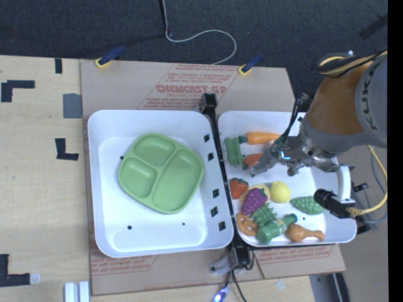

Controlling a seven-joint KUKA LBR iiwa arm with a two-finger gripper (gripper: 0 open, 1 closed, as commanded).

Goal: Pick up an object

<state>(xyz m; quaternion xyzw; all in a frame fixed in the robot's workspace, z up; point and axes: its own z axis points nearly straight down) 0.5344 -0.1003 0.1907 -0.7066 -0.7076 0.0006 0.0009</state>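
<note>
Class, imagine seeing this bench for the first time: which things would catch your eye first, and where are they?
The green divided plate lies alone in the left bin. The right bin holds a bright heap of toy food, among it a carrot, a lemon and purple grapes. The grey arm's pincer hangs above that heap.

The bench [38,168] is a light wood surface with black marks. A cardboard sheet [189,87] lies flat on it, held by two clamps [110,56] at its far edge. Two white bins rest on the cardboard: the right bin [340,231] beneath the gripper [277,156], the left bin [107,187] well left of it.
</note>
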